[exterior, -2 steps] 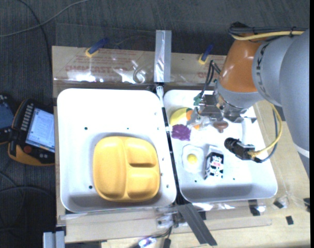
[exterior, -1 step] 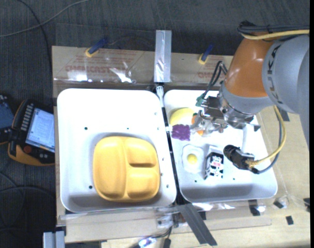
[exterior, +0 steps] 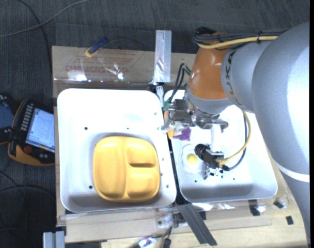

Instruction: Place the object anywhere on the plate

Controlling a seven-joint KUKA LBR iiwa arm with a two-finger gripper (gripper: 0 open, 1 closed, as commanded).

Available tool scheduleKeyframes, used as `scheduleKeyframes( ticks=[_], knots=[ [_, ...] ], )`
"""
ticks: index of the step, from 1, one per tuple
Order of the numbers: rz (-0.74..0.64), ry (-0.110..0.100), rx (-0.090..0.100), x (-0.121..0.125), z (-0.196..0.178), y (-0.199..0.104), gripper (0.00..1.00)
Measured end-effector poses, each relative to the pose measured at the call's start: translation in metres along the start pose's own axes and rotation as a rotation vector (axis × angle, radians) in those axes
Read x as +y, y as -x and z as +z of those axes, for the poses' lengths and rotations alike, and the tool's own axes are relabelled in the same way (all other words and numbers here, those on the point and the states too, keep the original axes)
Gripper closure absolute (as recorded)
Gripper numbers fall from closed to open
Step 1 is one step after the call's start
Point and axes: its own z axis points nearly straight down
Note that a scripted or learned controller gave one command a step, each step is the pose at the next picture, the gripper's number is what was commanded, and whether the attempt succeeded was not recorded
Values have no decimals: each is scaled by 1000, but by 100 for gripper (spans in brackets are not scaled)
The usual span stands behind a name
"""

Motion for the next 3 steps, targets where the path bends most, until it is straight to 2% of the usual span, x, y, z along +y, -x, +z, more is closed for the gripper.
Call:
scheduleKeyframes(
  ticks=[1,2,3],
  knots=[
    [-107,0,1,-51,0,-64,100],
    [-70,-2,0,-90,25,-91,100],
    [-70,-1,0,-90,25,-91,0]
  ],
)
